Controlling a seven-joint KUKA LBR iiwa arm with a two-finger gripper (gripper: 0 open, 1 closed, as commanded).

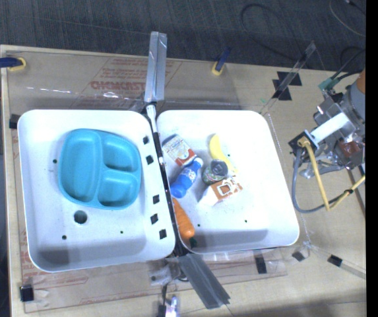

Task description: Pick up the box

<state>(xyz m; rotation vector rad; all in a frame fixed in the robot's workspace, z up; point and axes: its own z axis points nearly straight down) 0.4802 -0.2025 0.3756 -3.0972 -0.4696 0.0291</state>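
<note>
A small white box with orange-red print (224, 190) lies flat in the right bin (271, 177), near its middle. A second small carton, white with a red label (177, 148), lies close to the bin's left wall. My gripper (339, 149) hangs outside the right bin, over the bench beyond the bin's right rim and well clear of both boxes. Nothing shows in its grasp.
Around the boxes in the right bin lie a blue bottle (185, 178), a yellow banana (218, 152), a dark round can (215, 171) and an orange carrot (183, 222) by the left wall. The left bin (40, 236) holds a blue divided plate (101, 168).
</note>
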